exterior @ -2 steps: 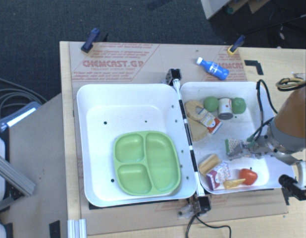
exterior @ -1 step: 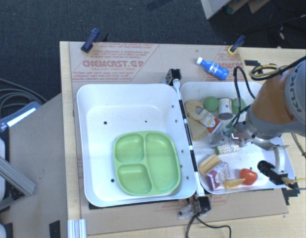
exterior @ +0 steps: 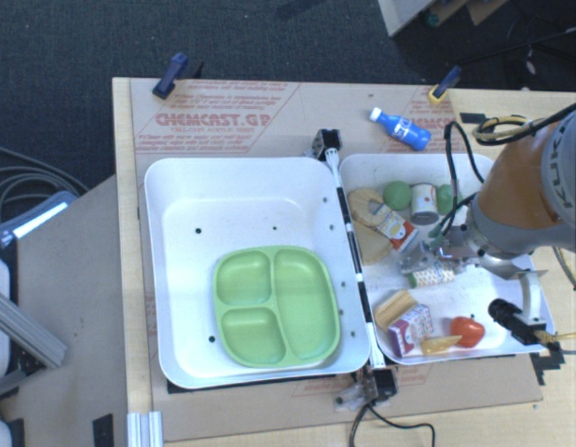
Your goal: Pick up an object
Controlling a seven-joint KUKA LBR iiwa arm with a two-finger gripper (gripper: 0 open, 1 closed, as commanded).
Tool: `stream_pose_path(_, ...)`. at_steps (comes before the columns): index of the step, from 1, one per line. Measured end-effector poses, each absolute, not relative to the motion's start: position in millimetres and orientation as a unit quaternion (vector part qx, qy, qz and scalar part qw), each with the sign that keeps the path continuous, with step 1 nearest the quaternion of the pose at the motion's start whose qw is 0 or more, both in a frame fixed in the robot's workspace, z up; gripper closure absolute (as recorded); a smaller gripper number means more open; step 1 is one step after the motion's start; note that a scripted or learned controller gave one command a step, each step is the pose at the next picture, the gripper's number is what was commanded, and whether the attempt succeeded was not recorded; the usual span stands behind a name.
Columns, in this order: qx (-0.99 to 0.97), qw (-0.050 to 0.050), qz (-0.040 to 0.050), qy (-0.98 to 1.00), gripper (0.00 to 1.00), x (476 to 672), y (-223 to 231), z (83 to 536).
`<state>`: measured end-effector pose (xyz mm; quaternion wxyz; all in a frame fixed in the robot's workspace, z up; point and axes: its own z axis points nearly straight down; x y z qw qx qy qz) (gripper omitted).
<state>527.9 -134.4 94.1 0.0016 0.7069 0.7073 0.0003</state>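
The gripper (exterior: pixel 435 254) is low inside the right bin (exterior: pixel 474 166), reaching in from the right beneath the orange band (exterior: pixel 516 194) of the arm, and whether it is released or clenched cannot be told, since its tip is lost among the clutter. It sits directly over a small pale, patterned object (exterior: pixel 432 275) and just beside a red-and-white packet (exterior: pixel 397 228). Behind these, toward the far wall of the bin, lie a tan flat piece (exterior: pixel 364 206), a green ball (exterior: pixel 396 195), a small can (exterior: pixel 423 201) and a second green item (exterior: pixel 445 198). Nearer the front edge rest a tan block (exterior: pixel 395 306), a red-and-white box (exterior: pixel 415 328), a yellowish strip (exterior: pixel 440 345) and a red tomato-like object (exterior: pixel 468 331). The left bin (exterior: pixel 176 194) holds a green tray (exterior: pixel 275 305) with 3 compartments. Outside the bins, a blue bottle (exterior: pixel 401 128) lies on the bench (exterior: pixel 223 110).
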Motion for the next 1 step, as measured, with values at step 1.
stream_pose_path(1, 0.707, 0.0, 0.0007, 0.708, 1.0, 522.2, -65.9, 184.9)
